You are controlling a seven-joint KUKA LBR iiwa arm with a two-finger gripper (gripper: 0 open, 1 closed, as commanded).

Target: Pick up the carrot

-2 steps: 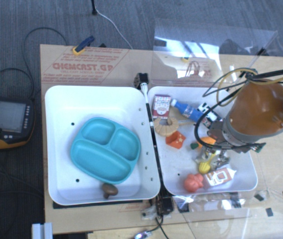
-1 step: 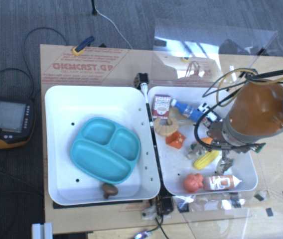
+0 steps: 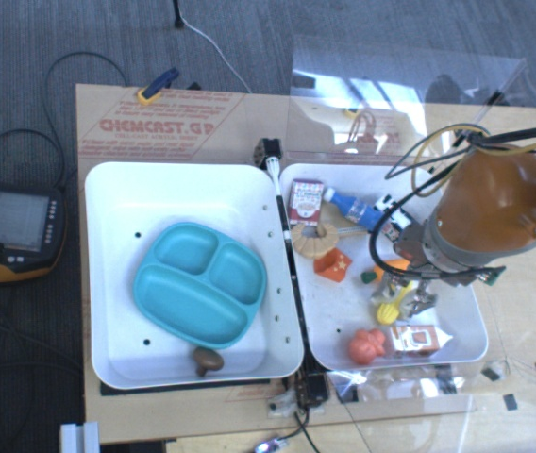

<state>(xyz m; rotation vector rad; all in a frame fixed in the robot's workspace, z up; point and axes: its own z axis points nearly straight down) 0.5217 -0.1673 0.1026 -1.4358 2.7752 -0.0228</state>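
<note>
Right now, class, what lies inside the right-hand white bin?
The right bin holds a small red-and-white carton, a blue bottle, a wooden ring, an orange piece, a yellow item and a red fruit. The arm covers the bin's right part.

Glossy white plastic bins; smooth turquoise plastic tray; matt brown board.

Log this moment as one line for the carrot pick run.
task: pick carrot | gripper: low in right white bin | small orange carrot: beside wrist, not seen held | left bin: blue divided plate
</note>
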